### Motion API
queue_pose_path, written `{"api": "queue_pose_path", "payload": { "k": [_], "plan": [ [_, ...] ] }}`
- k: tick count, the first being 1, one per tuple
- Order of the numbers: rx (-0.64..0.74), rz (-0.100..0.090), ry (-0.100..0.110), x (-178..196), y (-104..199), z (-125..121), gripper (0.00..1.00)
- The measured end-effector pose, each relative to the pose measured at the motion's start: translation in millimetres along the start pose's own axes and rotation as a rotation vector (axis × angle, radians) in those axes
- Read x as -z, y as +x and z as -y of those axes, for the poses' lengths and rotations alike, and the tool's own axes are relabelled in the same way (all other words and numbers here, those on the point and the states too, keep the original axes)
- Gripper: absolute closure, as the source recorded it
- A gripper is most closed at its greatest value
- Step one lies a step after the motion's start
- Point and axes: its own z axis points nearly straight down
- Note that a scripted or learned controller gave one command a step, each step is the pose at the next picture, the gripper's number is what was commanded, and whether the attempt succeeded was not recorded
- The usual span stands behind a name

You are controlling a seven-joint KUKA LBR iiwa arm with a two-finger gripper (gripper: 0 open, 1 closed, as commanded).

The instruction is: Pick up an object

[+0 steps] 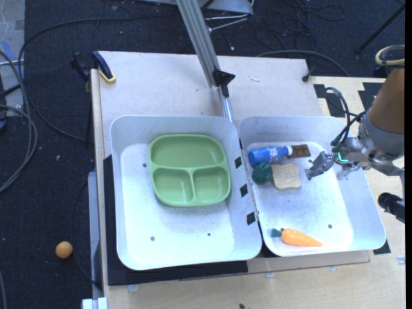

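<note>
your gripper (317, 167) hangs over the right bin (360, 227), just right of the toast (286, 176); can't tell how it's set. blue bottle (269, 153) sits just above the toast, carrot (299, 238) near the front. green tray (190, 170) lies in the left bin (135, 237).

A blue bottle (269, 153) was laid on its side at the right bin's far edge, a slice of toast (286, 177) just below it, a green item (261, 173) beside; a toy carrot (297, 237) was left apart near the front.
</note>
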Motion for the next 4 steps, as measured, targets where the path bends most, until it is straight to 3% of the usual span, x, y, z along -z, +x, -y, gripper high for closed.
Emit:
{"api": "queue_pose_path", "payload": {
  "k": [1, 3, 4],
  "plan": [
    [0.000, 0.000, 0.000, 0.0, 0.0, 0.0, 0.00],
    [0.000, -0.001, 0.005, -94.9, 9.1, -2.4, 0.00],
    [-0.001, 0.002, -0.003, -129.5, 9.1, -3.7, 0.00]
  ]
}}
